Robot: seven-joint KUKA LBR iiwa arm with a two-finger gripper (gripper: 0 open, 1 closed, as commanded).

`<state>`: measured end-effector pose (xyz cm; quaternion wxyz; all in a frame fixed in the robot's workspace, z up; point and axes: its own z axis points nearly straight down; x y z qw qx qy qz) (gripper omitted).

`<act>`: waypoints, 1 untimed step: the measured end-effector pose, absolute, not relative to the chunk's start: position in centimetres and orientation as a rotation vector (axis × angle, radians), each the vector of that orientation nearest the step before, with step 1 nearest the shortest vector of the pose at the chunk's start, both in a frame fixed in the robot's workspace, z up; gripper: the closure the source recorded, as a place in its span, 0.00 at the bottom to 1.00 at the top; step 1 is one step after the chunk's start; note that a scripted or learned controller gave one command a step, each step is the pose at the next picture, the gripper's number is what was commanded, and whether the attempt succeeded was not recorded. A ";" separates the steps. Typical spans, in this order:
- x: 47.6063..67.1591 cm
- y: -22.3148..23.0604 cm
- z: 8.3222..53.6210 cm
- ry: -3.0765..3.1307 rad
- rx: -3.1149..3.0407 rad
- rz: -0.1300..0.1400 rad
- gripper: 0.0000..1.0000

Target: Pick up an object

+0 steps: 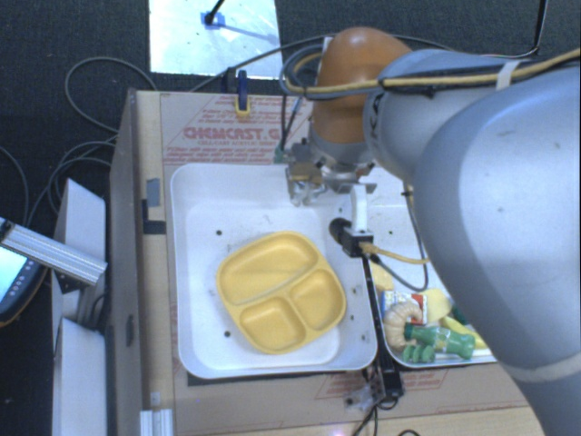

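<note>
Two white bins sit on the bench. Left bin (204,243) holds a yellow tray (281,291) near its middle. Up at one o'clock from it hangs the gripper (307,189); I cannot tell if it is gripping or loose. That tray looks light, stiff and slippery, so grab its thin rim.

Two bins side by side on bench. Left bin (204,216): divided plate (281,291) lies in near half, toward near right corner. Right bin (399,357): pile of small items (427,330) at near left corner, against dividing wall. Arm (472,180) overhangs right bin; gripper (307,187) over far right corner of left bin.
</note>
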<state>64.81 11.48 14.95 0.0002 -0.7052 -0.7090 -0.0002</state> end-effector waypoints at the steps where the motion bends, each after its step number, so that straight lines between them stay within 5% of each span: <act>1: 59.5 19.4 8.6 -2.230 -2.218 -0.018 1.00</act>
